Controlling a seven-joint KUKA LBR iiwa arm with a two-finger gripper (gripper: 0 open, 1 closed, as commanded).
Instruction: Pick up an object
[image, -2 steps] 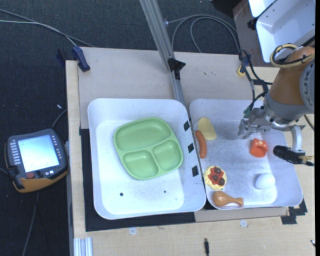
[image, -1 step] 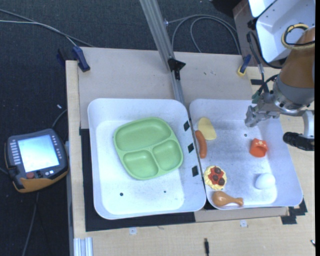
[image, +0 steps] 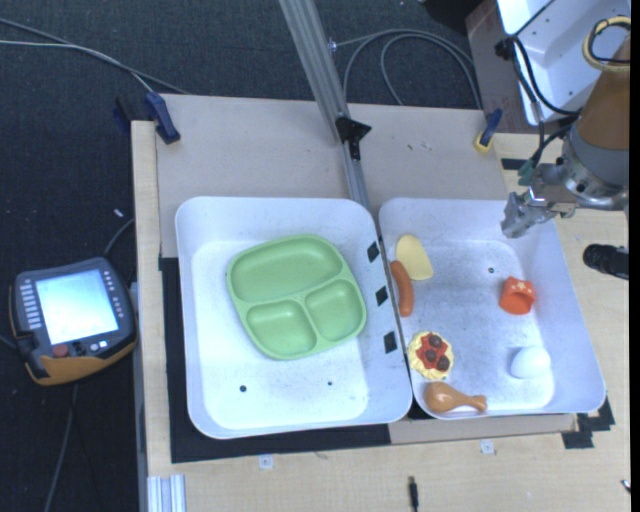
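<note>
The gripper (image: 521, 212) hangs over the far right corner of the right bin (image: 470, 222), close to its back rim; whether its fingers are open or closed cannot be told, and nothing shows between them. Below it, an orange-red toy (image: 517, 296) sits near the right wall, with a white egg (image: 529, 362) nearer the front, both with bare floor around them. Along the left wall a yellow piece (image: 414, 257) touches a sausage (image: 403, 286), which lies tight against the edge shared with the left bin (image: 210, 395). A small pizza (image: 432, 354) and a chicken drumstick (image: 453, 400) crowd the front left corner. The middle of the right bin is open floor. A green divided plate (image: 296, 295) lies in the left bin.
</note>
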